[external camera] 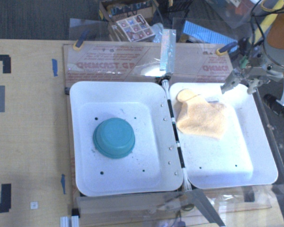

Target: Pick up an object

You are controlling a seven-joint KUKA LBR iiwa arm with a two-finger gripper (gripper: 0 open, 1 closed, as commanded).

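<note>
A teal round bowl (114, 137) lies upside down in the middle of the left bin (85, 98). A tan cloth (202, 117) sits crumpled in the upper left part of the right bin (255, 160). My gripper (236, 89) hangs over the right bin's far right corner, above and to the right of the cloth. Its fingers are spread open with nothing between them. One fingertip (225, 88) is close to the cloth's upper right corner; whether it touches the cloth I cannot tell.
A clear plastic wall (132, 63) stands behind both bins. Cables and clutter (132, 22) lie beyond it. The wooden bench (28, 126) stretches to the left of the bins. The divider (173, 126) between the bins runs down the centre.
</note>
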